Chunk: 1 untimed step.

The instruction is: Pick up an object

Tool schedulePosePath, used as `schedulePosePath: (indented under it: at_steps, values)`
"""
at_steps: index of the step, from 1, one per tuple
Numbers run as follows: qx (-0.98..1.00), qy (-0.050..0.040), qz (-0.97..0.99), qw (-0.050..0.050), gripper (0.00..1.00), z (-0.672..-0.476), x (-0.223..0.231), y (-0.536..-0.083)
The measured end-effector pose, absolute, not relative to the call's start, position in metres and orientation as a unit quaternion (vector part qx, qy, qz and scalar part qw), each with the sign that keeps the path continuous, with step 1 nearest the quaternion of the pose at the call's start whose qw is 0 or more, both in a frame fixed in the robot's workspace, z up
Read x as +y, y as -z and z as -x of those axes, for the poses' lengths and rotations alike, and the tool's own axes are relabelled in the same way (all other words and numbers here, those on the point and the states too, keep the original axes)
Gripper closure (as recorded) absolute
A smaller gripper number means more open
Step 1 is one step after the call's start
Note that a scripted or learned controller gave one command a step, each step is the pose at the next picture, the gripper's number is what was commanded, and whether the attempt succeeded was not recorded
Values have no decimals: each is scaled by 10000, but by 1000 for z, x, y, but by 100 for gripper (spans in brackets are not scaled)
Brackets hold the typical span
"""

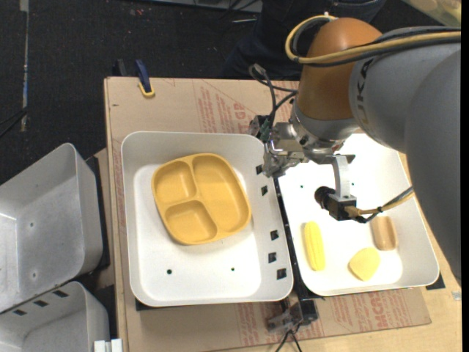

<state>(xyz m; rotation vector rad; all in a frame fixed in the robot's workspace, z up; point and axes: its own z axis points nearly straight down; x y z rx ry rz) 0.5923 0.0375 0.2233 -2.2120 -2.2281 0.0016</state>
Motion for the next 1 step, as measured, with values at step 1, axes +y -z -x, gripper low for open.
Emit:
schedulePosePath:
  at_steps: [1]
  values:
    - [-7101, 1, 7041, 11, 100, -578, 87, -233]
